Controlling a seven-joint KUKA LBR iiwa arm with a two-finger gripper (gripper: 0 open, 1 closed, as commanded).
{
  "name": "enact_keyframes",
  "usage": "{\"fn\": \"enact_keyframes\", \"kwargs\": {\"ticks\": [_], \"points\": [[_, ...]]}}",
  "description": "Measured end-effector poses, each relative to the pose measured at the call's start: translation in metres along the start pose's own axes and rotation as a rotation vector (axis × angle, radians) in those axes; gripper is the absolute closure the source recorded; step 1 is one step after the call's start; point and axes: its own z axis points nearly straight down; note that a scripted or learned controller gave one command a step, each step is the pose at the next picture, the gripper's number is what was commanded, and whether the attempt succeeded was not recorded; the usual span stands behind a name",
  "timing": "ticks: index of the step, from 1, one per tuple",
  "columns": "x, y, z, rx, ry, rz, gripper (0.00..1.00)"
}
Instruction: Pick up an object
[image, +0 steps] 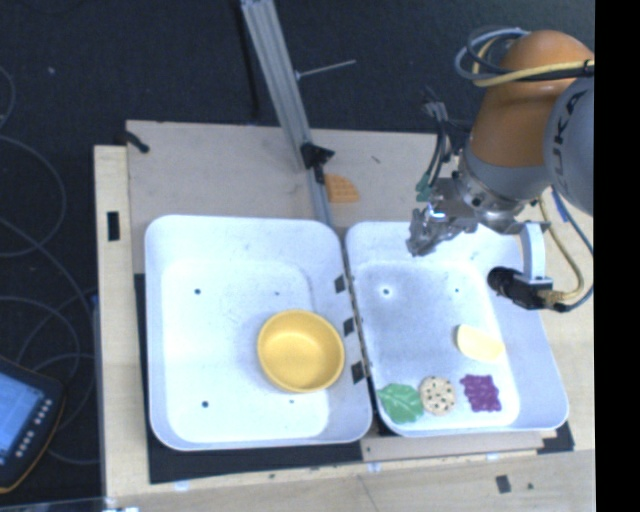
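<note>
My gripper (424, 238) hangs over the far edge of the right bin (395, 320), well above its floor. Nothing shows between its fingers. Along the near side of that bin lie a green leaf-shaped piece (400, 401), a round cookie (437, 394) and a purple grape cluster (481, 392). A pale yellow oval piece (479, 342) rests further back near the right wall. A yellow bowl (299, 350) stands upright in the left bin (200, 330), close to its right wall.
A slanted metal post (285, 100) rises from the bench behind the bins. A small orange piece (341, 189) lies on the bench beyond the bins. A black cable fitting (515, 287) hangs off the arm over the right bin's right side.
</note>
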Motion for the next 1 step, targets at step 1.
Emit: {"fn": "enact_keyframes", "kwargs": {"ticks": [1], "points": [[0.054, -0.0069, -0.0043, 0.001, 0.0, -0.001, 1.0]]}}
